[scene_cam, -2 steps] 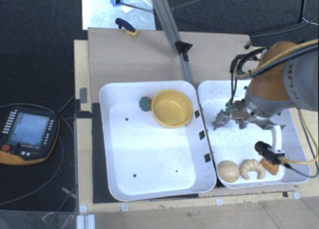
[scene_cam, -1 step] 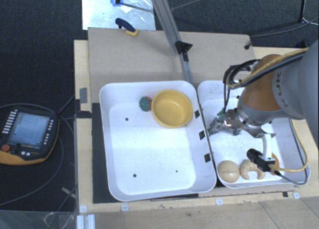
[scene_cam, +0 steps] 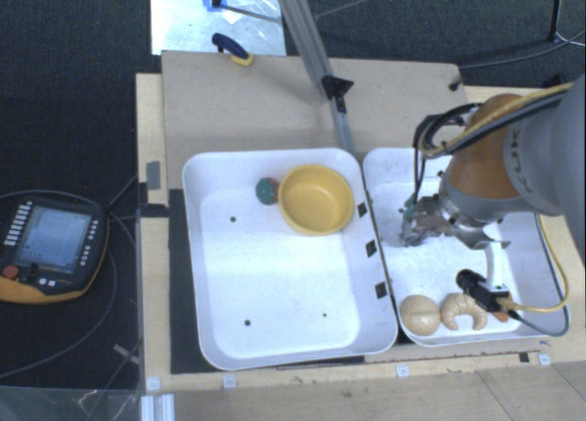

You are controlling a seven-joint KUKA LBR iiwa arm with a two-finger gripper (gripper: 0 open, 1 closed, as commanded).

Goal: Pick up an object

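Fingers of the gripper (scene_cam: 414,227) look blurry in the right bin (scene_cam: 394,167), so we cannot tell their state. We see a croissant (scene_cam: 465,311) and bun (scene_cam: 420,314) near its front wall.

The grey arm (scene_cam: 536,149) ran off the frame's right edge and covered much of the right-hand shallow white bin (scene_cam: 389,172). The metal two-finger hand (scene_cam: 414,225) was too small and blurred to read. A small dark green round object (scene_cam: 265,190) sat partly hidden behind the yellow plastic bowl (scene_cam: 316,199), its identity unclear.
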